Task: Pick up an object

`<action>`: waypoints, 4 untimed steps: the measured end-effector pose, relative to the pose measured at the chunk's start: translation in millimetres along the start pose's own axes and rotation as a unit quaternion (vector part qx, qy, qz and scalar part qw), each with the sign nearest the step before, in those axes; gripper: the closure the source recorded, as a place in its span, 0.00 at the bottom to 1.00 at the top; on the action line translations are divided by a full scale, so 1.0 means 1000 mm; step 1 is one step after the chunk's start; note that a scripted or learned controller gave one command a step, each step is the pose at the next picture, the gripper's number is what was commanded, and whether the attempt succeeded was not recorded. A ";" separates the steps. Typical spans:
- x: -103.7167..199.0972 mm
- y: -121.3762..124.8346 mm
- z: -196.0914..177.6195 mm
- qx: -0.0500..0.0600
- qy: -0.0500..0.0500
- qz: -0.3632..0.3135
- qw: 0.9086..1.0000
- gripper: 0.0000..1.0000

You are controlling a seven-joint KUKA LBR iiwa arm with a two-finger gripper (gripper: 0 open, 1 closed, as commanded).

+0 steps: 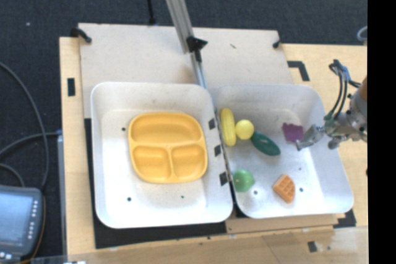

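Note:
The right bin (322,195) holds several small objects. A yellow banana-shaped piece (227,127) lies by the divider, with a yellow ball (245,129) touching it. To their right lie a dark green oval (266,144) and a purple piece (292,131). A green ball (242,180) and an orange waffle-like piece (284,188) lie nearer the front. My gripper (317,143) hangs over the bin's right side, just right of the purple piece. It is open, with nothing between its fingers (304,141).
The left bin (111,201) carries a yellow divided plate (167,146). A metal pole (176,3) slants up from the divider at the back. A grey screen (18,219) stands off the bench at the lower left.

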State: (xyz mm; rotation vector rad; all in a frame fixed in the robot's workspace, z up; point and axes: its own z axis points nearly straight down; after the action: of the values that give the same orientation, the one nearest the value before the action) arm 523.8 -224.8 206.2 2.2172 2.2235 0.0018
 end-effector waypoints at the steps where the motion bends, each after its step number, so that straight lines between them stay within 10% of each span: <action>1: 0.000 0.000 0.000 0.000 0.000 0.000 1.000 0.00; 3: 0.002 -0.004 0.107 0.001 -0.001 0.002 1.000 0.00; 4: 0.001 -0.003 0.094 -0.002 -0.001 0.004 1.000 1.00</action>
State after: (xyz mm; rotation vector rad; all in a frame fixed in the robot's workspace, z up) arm 521.5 -223.9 112.4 2.2233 2.2115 0.0028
